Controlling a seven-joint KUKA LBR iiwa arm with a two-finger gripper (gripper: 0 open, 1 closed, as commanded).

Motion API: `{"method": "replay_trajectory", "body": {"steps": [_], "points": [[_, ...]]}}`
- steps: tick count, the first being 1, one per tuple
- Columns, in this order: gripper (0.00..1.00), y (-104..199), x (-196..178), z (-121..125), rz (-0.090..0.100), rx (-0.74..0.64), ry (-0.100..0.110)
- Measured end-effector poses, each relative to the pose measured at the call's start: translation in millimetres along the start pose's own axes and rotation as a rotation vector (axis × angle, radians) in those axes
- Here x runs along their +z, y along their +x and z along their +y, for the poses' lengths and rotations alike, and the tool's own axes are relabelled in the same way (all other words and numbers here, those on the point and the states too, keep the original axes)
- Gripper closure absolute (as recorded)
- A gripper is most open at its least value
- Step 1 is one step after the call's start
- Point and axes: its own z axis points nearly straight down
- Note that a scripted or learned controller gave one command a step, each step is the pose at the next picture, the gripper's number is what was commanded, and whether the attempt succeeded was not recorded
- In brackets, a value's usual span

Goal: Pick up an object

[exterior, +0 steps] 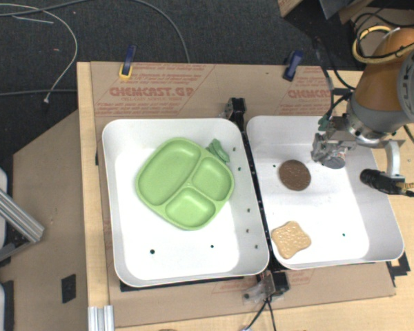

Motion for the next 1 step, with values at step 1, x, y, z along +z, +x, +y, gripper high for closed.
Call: {"method": "replay_trajectory", "body": {"steps": [1], "points": [[1.0,-2.8,-64.5,6.0,-0.001,0.0,-0.003]]}}
